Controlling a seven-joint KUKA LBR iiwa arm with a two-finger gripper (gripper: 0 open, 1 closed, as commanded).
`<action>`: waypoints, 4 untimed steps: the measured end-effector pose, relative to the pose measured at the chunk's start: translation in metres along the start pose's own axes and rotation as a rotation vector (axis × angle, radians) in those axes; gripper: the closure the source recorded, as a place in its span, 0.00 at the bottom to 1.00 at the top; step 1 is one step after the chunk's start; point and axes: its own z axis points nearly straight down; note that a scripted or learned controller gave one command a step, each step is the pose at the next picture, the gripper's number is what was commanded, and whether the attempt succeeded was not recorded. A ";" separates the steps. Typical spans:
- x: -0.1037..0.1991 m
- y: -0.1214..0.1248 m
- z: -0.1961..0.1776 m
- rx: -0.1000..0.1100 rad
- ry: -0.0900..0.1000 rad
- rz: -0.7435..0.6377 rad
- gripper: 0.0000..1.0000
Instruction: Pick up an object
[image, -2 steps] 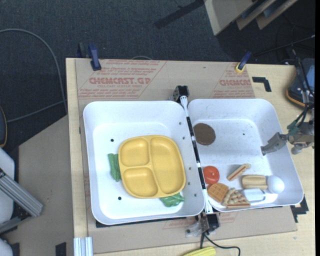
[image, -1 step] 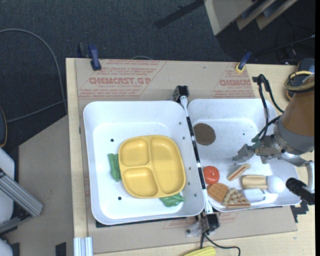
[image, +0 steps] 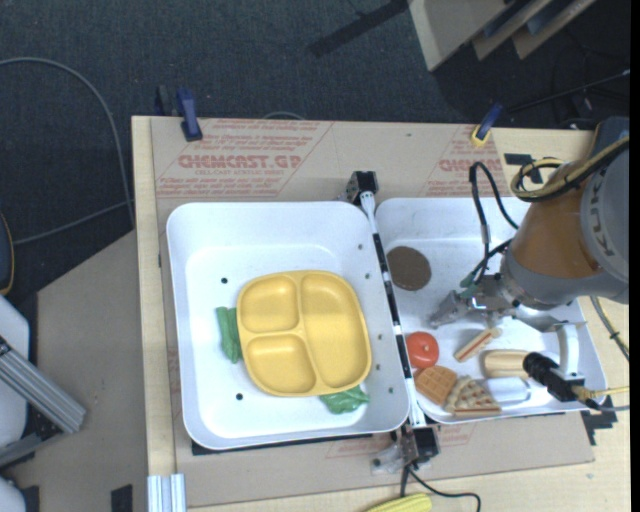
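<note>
My claw (image: 462, 305): prongs spread wide, holding nothing. Small round red plastic tomato (image: 422, 348) sits just below-left of it, in right bin. Prob. light, stiff, slick; grip across widest part, w/ centred squeeze.

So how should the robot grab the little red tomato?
Best guess: pinch the red tomato across its round middle, coming straight down from above. It sits close to the bin wall and the waffle, so fingers likely fit best on its open upper and right sides.
</note>
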 end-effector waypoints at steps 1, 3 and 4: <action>-0.059 0.042 -0.121 -0.002 -0.002 0.001 0.00; 0.034 0.040 0.000 0.002 0.001 0.000 0.00; 0.033 0.081 0.000 -0.001 -0.001 0.000 0.00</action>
